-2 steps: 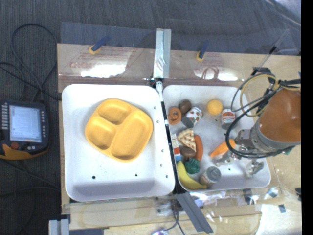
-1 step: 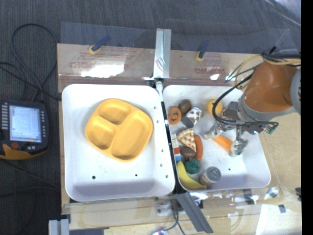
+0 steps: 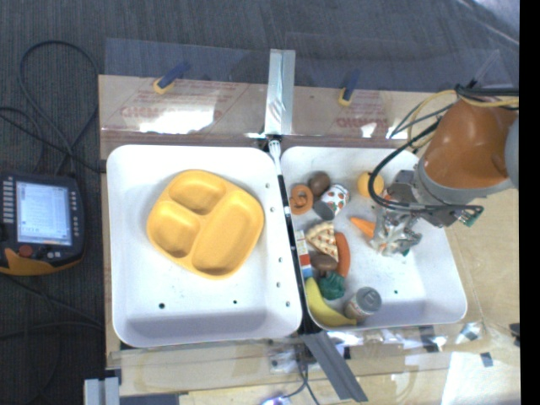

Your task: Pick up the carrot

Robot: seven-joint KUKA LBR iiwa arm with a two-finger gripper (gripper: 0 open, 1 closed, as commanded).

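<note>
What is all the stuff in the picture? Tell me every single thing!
Plate: one, yellow, three sections, in the left bin.
Carrot: one, orange, right bin, just left of the gripper.
Banana: one, yellow, front of right bin.
Pizza slice: one, tan with red spots, middle of right bin.
Can: one, grey, beside the banana.
Green toy: one, above the banana.
Small brown toy: one, back of right bin.
Tablet: one, dark with orange underside, on the floor at far left.
Bins: two, white, side by side.
Arm: one, orange band, from the right.
Gripper: one, low over the right bin.
</note>
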